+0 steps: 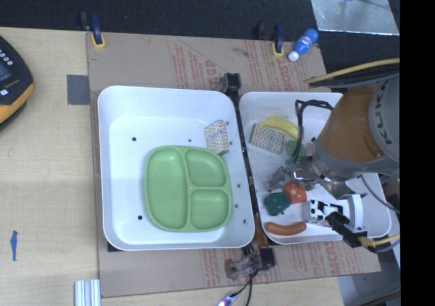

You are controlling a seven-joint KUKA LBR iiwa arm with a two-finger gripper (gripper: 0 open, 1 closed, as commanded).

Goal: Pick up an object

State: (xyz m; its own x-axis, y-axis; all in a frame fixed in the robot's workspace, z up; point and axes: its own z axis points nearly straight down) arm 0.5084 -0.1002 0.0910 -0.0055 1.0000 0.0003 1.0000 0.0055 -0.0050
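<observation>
Two bins sit side by side; the left bin keeps open floor around its green tray. Gripper hangs low over the crowded right bin, just above an orange piece; finger state cannot be determined.

On my screen the arm has a rounded grey body with a wide orange band above the wrist. On the grey shell I can read part of dark letters, "KU". A thin black cable makes a loop beside the orange part. Lower down, the wrist carries a white and black block.
</observation>
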